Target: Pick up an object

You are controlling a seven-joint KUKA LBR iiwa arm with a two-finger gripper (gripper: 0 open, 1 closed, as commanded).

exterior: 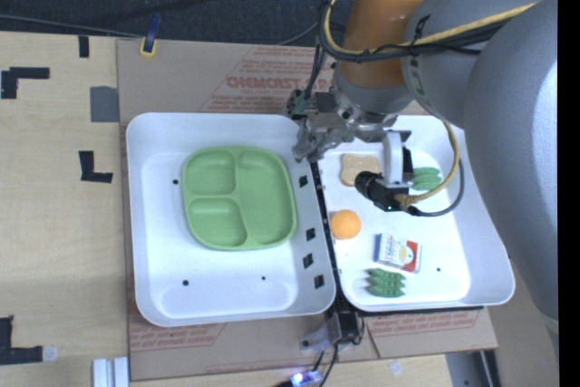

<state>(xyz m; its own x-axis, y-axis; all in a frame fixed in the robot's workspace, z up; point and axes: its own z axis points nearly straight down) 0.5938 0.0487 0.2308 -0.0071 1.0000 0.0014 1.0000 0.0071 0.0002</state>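
Nearest us in the right bin (485, 281): a green pea pod (384, 283), a small red-and-white packet (399, 252) just behind it, then an orange ball (345, 225) close to the divider wall. All three lie apart from each other and loose on the floor, so any of them reads to us as a fair pick target; we can't say which one the program is after.

Left bin (154, 195) carries a green compartment tray (240, 197), lying flat, compartments bare.

Further back in the right bin: a tan bread-shaped piece (357, 168) and a green leafy-looking item (424, 178), both partly covered by the wrist hardware and cable, so identity is a guess.

The gripper (310, 145) hangs at the rear of the divider between the bins, beside the tan piece. It sits over the wall, not over an item, which we judge a poor place for a grab. The view doesn't resolve whether the pincer is apart or together. Nothing visibly held.

The arm's grey body covers the right bin's far corner and right rim.
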